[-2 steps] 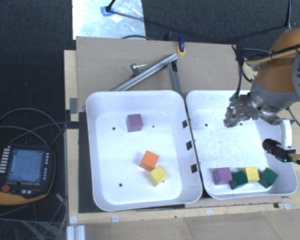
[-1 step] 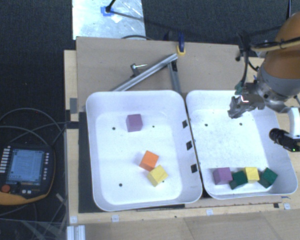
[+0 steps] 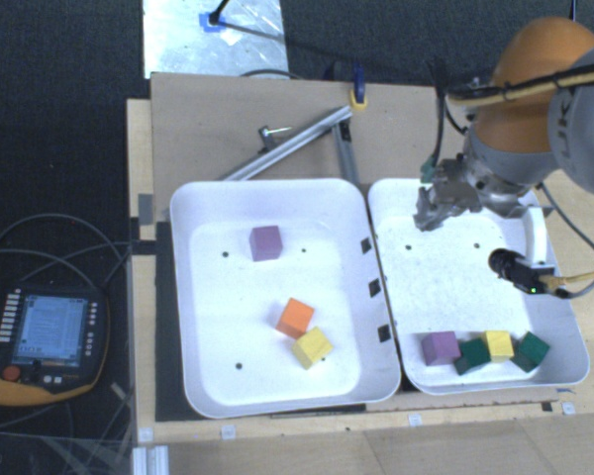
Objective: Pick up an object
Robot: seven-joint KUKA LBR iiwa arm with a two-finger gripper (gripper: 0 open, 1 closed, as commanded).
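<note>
The bench (image 3: 396, 117) is brown board on a dark carpet floor (image 3: 59, 87). Two white bins lie on it side by side. The left bin (image 3: 193, 295) holds a purple cube (image 3: 265, 242) far, and an orange cube (image 3: 295, 317) touching a yellow cube (image 3: 313, 347) nearer. The right bin (image 3: 564, 339) has a row at its near wall: purple block (image 3: 440, 347), dark green block (image 3: 470, 355), yellow block (image 3: 499, 343), green block (image 3: 531, 349). The gripper (image 3: 431, 211) hangs over the far left part of the right bin, well apart from the row; I cannot tell its state. A control pendant (image 3: 45, 339) lies on the floor at left.
</note>
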